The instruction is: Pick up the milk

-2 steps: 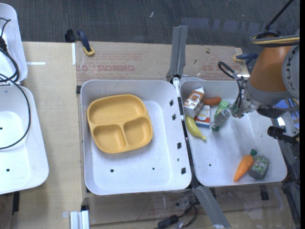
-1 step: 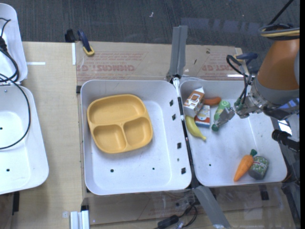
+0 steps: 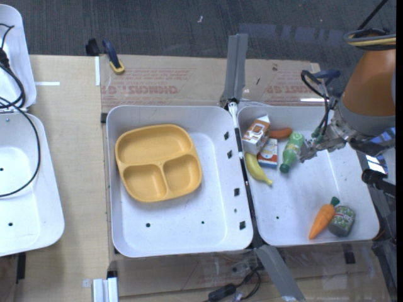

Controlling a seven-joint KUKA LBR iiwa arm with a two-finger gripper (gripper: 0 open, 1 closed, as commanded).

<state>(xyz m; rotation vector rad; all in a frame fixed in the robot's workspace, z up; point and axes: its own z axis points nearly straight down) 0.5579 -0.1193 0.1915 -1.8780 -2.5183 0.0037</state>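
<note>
The milk (image 3: 256,134) is a small white carton with an orange and brown label, standing at the back left of the right bin (image 3: 296,231). My gripper (image 3: 310,148) hangs low over the bin's back middle, to the right of the milk. It is right beside a green bottle (image 3: 290,150), which lies between it and the carton. The grey arm with its orange band comes in from the right edge. Nothing of the milk is in the gripper.
Beside the milk lie a red and white box (image 3: 269,153), a red sausage (image 3: 281,132) and a banana (image 3: 258,169). A carrot (image 3: 322,219) and a grey can (image 3: 343,221) sit at the front right. A yellow divided plate (image 3: 158,162) rests in the left bin (image 3: 176,238).
</note>
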